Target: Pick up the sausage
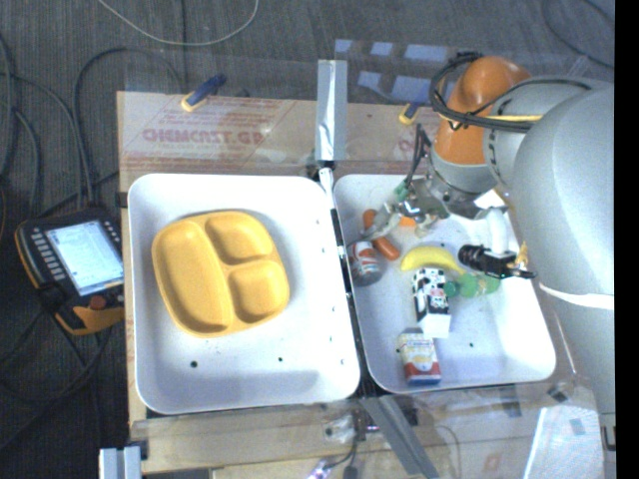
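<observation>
The two-finger gripper (pixel 409 208) hangs low over the right white bin's (pixel 499 352) far-left corner, poised for a grasp. Its grip cannot be judged. The small reddish-brown sausage (pixel 384 244) lies just beside it.

My arm (pixel 559 168) reaches in from the right over the right bin (pixel 499 352), my gripper (pixel 409 206) at that bin's far left corner. In this bin a can (pixel 365 260) lies by the left wall, a banana (pixel 431 258) right of it, and two cartons (pixel 431 295) (pixel 420 356) nearer the front. The left bin (pixel 160 367) holds a divided tray (pixel 220 270).
</observation>
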{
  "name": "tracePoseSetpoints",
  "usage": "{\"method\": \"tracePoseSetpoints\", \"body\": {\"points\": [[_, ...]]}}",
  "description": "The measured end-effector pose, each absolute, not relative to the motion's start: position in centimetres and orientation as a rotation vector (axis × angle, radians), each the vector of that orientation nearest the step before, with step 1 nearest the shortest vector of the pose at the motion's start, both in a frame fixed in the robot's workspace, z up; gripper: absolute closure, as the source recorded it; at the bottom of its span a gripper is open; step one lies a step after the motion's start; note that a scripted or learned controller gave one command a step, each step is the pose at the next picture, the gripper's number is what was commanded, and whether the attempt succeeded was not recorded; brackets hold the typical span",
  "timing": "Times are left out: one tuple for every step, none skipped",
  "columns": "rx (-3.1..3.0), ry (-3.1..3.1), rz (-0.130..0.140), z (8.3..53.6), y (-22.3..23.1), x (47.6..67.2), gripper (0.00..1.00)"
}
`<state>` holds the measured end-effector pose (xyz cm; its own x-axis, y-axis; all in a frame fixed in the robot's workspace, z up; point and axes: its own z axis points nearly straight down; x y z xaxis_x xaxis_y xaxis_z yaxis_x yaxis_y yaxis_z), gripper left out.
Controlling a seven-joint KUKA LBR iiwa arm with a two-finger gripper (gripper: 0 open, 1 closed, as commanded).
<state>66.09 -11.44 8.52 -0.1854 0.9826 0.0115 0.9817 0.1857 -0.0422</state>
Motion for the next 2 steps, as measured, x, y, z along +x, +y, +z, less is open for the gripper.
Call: {"method": "tracePoseSetpoints", "body": {"points": [[-1.984,-2.405,0.04,9.4,-11.7,66.3,1.0],[-2.204,-2.236,0.01,26.6,-11.9,66.9,1.0]]}}
